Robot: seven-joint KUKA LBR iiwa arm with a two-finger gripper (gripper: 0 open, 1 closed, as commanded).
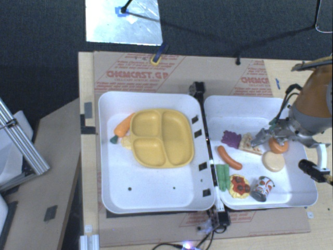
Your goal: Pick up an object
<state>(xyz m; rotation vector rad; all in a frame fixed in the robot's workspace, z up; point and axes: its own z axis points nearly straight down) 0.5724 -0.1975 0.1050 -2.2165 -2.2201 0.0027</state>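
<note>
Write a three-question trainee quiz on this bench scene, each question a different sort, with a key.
1. True or false: the yellow divided plate sits in the right bin.
2. Multiple choice: which item lies beside the plate in the left bin? A) the hot dog B) the carrot C) the can
3. Fill in: the end effector is over the ____ bin, near the purple grapes.

Key: 1 false; 2 B; 3 right.
</note>
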